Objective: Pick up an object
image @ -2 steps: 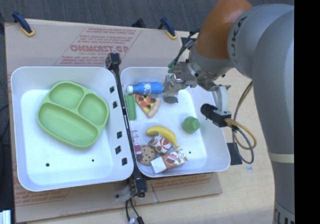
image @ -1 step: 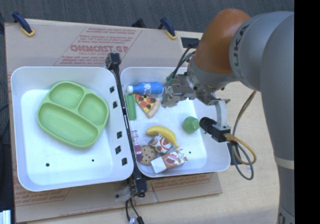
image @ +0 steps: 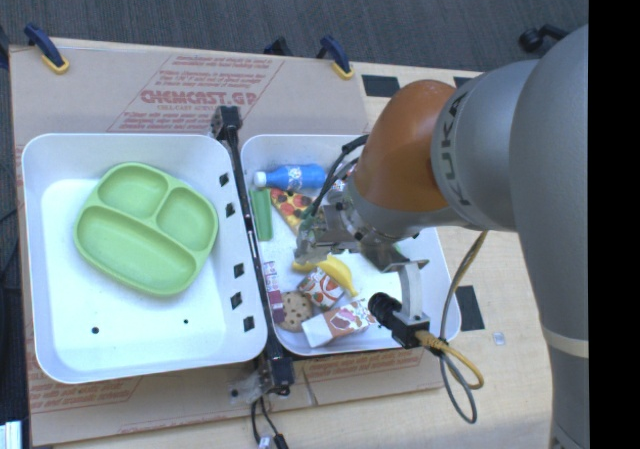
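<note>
The right bin [image: 300,147] holds several small items: a blue bottle [image: 296,177], a green stick [image: 262,214], a pizza-slice toy [image: 291,205], a yellow banana [image: 337,273], a cookie [image: 293,310], red-and-white packets [image: 346,319] and a white block [image: 315,333]. My gripper [image: 316,230] hangs low over the middle of this bin, just above the banana and right of the pizza slice. The orange wrist band [image: 410,152] and the grey arm cover most of the gripper and the bin's right half. I see nothing held.
A green divided plate [image: 148,227] lies in the left bin [image: 120,332]. A black divider with clips [image: 243,237] runs between the bins. A yellow cable [image: 455,362] trails off the wrist past the right bin's front corner. Cardboard [image: 200,87] lies behind the bins.
</note>
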Tool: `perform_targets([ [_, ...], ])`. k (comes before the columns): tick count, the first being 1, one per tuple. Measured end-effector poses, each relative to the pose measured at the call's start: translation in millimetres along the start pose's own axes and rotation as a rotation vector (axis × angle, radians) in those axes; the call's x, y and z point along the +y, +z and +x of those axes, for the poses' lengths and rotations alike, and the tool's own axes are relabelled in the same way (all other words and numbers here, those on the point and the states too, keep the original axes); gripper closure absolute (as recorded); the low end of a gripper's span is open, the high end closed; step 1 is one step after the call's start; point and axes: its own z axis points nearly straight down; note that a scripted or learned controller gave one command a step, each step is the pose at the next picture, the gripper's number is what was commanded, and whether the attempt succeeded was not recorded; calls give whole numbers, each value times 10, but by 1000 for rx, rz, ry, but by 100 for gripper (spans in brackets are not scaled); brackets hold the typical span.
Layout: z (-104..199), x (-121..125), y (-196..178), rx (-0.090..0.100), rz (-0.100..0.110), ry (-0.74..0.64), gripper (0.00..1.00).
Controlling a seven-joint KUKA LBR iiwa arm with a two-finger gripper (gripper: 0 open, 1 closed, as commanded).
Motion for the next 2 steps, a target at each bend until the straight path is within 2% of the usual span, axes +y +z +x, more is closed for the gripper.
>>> perform_targets([
  [1, -6, 2, -3, -1, -1, 1, 0],
  [2, -548, 492, 999, -1, 0, 1, 0],
])
